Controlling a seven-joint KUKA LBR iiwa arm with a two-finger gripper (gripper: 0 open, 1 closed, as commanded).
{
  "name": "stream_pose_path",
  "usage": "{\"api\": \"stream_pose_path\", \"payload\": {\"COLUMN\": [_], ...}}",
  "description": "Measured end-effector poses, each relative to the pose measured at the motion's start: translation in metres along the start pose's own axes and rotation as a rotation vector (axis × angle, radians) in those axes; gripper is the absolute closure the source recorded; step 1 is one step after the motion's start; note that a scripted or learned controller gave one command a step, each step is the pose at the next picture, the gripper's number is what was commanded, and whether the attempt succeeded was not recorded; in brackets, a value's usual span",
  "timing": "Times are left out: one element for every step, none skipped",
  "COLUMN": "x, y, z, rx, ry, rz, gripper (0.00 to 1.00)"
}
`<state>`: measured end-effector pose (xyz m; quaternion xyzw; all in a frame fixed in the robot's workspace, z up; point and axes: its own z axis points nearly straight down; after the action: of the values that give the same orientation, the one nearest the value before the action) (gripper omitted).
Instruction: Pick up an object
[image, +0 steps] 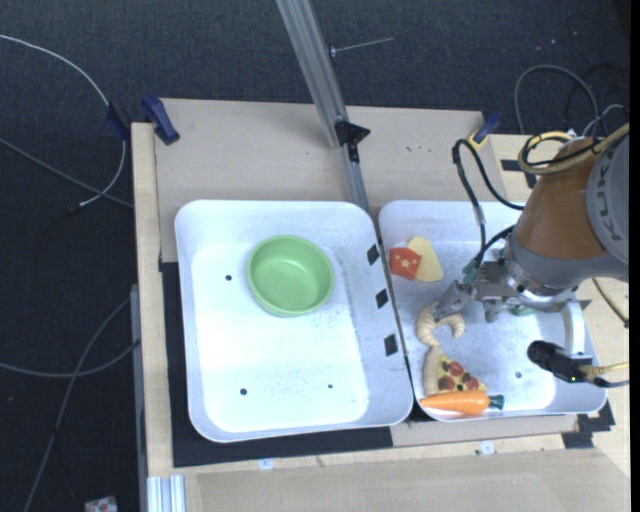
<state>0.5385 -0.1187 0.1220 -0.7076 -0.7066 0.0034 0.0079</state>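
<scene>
Gripper (462, 297) is hovering mid-right of the frame over the croissant (438, 324) in the right bin (520, 222). Can't tell its state; looks like approach, next it's needing a clean descent.

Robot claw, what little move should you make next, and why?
Probably a short drop straight down. The gripper hovers in the right bin, just above the curved beige croissant-like toy, with nothing visibly between its fingers. The pizza slice and carrot lie nearer the bin's front edge, so the beige toy looks the closest thing to grab.
</scene>
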Motion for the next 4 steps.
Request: {"api": "stream_pose_path", "payload": {"x": [0.001, 0.002, 0.003, 0.058], "y": [0.002, -0.007, -0.006, -0.003], "z": [-0.016, -0.069, -0.107, -0.100], "rx": [-0.009, -0.023, -0.022, -0.009], "ry": [0.001, -0.006, -0.006, -0.001], "rz": [0.000, -0.002, -0.003, -0.007], "gripper": [1.00, 1.00, 1.00, 1.00]}}
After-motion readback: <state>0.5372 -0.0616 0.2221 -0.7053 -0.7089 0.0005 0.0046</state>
